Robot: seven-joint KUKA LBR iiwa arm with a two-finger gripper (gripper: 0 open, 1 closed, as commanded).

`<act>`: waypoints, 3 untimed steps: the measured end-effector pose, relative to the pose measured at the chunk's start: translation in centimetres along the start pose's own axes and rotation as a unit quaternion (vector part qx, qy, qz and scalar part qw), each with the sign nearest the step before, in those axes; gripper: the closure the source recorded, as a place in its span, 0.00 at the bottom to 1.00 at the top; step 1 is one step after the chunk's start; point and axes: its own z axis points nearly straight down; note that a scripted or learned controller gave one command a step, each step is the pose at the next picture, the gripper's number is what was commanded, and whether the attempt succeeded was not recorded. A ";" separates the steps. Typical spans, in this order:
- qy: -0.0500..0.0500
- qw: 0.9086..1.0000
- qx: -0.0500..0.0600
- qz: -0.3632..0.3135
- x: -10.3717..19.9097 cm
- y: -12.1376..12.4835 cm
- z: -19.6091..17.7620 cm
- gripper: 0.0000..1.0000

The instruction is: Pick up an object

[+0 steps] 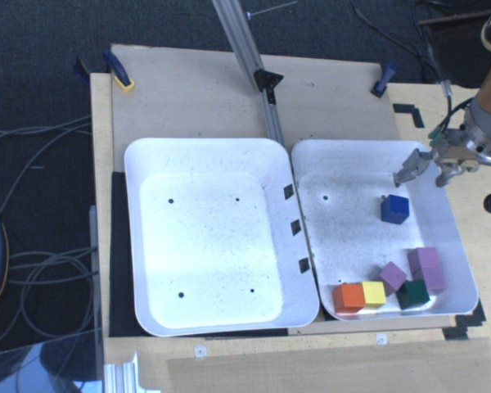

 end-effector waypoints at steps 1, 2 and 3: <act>0.000 1.000 0.000 0.000 0.0 0.0 0.0 0.00; 0.001 1.000 0.002 0.001 -0.3 0.1 6.3 0.00; 0.000 1.000 0.002 0.000 -0.2 0.0 11.0 0.00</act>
